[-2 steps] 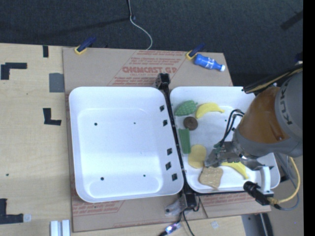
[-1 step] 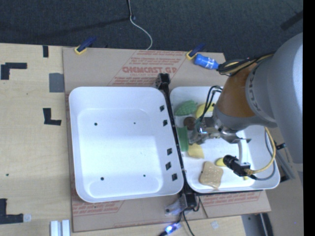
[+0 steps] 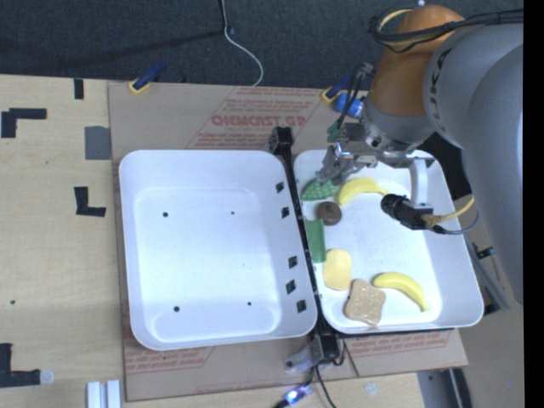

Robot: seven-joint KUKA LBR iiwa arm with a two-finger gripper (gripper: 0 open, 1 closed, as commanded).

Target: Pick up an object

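Two white bins on a cardboard-covered bench, arm over the right bin.

Left bin (image 3: 204,253): bare white floor with small dark dots. Right bin (image 3: 450,270): upper banana (image 3: 359,189) near the gripper (image 3: 336,167); lower banana (image 3: 401,287) at the near right; toast-like slice (image 3: 365,303) just beside it; pale yellow lump (image 3: 338,269); green stick (image 3: 317,241) along the left wall; brown round piece (image 3: 330,213); dark green item (image 3: 316,190) under the gripper. Grey arm (image 3: 476,83), with its orange band (image 3: 408,58), enters from the right. Cardboard sheet (image 3: 246,121) under both bins.
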